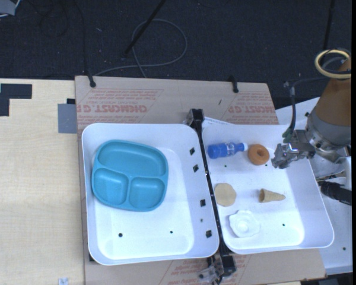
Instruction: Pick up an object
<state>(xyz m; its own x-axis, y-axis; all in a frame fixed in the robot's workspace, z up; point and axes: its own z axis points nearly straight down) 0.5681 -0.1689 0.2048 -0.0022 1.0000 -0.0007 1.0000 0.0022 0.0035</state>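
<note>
Two white bins sit side by side on the surface [35, 177], and six things lie in them. Nearest the camera, in the right bin [320, 233], lies one white egg [244, 223]. Just beyond it are one tan disc [225, 194], close to the divider, and one cone [272, 196], lying on its side with its tip toward the right. Farther back are one blue bottle [225, 150], lying flat with its white cap toward the right, and beside it one doughnut [258, 154]. The left bin [101, 236] holds one blue tray [130, 174] with three compartments. The end effector [283, 157] hangs at the right bin's far right edge, just beside the doughnut; whether it is open or closed cannot be told.
</note>
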